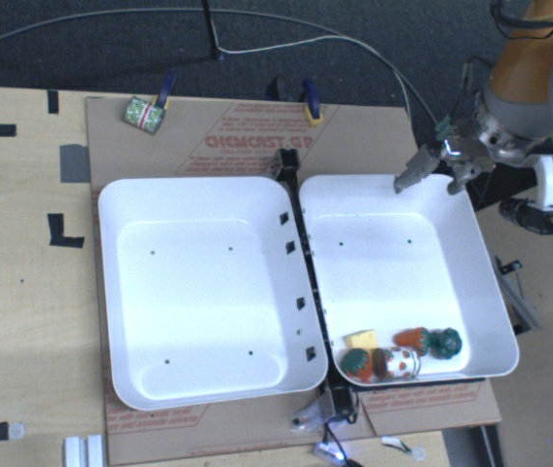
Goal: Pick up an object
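The flat brown cardboard sheet [257, 139], printed with red lettering, lay under both bins on the pale wooden bench [23, 290]. The left shallow white plastic bin [121, 212] had smooth, rounded walls. The right shallow white plastic bin [471, 251] matched it in shape, and black clips joined the two along their shared rim. The grey arm with the orange band [525, 56] entered from the right and was cut off at the top-right corner. Its two-finger metal gripper [433, 170] hung over the far right rim of the right bin, fingers spread apart, with nothing between them. The pickable objects sat clustered in the near corner of the right bin, well apart from the gripper: a small yellow block [360, 340], a green-and-orange rounded toy [355, 361], a white-and-red toy [402, 362], an orange piece [412, 339] and a dark green ball [445, 342]. Their exact shapes were hard to make out. A small green patterned block [144, 115] lay on the cardboard beyond the left bin.
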Motion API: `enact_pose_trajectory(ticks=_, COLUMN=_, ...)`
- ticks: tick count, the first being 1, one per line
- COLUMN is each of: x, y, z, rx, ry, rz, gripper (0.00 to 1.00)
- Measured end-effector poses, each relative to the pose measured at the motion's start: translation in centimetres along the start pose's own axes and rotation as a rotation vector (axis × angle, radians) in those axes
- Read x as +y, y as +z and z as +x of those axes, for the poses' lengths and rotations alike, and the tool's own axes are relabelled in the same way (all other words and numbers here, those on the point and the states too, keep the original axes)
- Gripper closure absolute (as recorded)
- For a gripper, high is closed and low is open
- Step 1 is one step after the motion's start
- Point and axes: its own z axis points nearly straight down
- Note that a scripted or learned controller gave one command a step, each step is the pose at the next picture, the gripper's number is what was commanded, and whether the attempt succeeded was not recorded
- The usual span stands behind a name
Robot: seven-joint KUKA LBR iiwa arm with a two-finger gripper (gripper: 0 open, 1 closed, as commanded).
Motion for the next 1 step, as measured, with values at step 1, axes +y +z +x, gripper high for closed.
enact_pose_trajectory(ticks=1, x=-3.90, y=-0.26, z=6.56, rx=0.001, ry=-0.004, rz=-0.001, gripper=0.00)
